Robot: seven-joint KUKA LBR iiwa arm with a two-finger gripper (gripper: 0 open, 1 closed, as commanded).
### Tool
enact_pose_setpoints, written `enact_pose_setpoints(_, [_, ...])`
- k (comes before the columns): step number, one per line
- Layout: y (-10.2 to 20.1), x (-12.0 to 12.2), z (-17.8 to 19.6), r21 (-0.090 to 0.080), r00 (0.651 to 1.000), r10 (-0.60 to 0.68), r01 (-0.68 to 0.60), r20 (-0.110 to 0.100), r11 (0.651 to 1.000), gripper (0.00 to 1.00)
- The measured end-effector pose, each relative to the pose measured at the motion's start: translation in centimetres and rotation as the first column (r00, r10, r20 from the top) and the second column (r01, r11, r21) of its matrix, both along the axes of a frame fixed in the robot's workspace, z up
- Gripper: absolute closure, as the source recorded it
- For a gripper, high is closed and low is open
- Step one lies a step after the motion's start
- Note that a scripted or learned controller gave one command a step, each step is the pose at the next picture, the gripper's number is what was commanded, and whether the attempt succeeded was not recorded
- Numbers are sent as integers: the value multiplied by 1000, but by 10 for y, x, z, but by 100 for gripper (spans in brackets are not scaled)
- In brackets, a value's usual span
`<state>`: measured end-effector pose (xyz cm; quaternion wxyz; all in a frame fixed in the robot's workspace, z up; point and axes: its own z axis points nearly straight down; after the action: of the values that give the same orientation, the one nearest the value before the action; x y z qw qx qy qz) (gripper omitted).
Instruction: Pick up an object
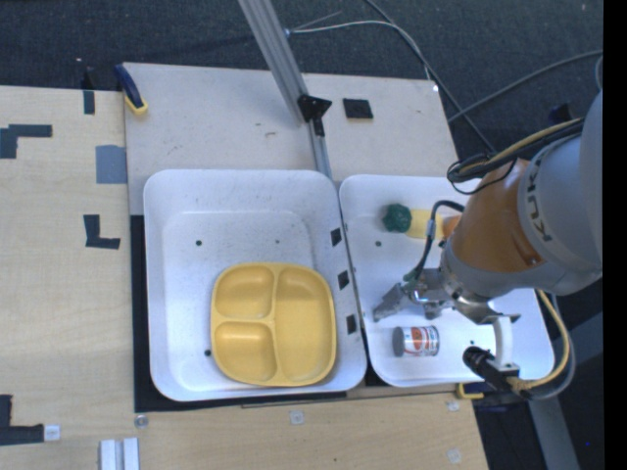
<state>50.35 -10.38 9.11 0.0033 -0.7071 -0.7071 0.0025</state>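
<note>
1. The can (416,341) is small, lying on its side, white with a red band.
2. It rests in the right bin (364,262), near its 6 o'clock edge.
3. The jaws (397,303) hang just above it, at the can's 11 o'clock; whether they are apart cannot be told.
4. A green ball (397,217) sits at 12 o'clock.
5. A yellow tray (273,323) lies in the left bin (186,204).

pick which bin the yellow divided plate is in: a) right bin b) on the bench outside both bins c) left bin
c: the yellow divided plate lies flat inside the left bin, while the right bin holds the small can and the green ball.
</note>
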Motion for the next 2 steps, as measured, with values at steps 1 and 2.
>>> enact_pose_setpoints(1, [1, 1, 13, 1, 1000, 2, -2, 2, 1000, 100])
enact_pose_setpoints(2, [6, 3, 75, -1, 1000, 2, -2, 12, 1000, 100])
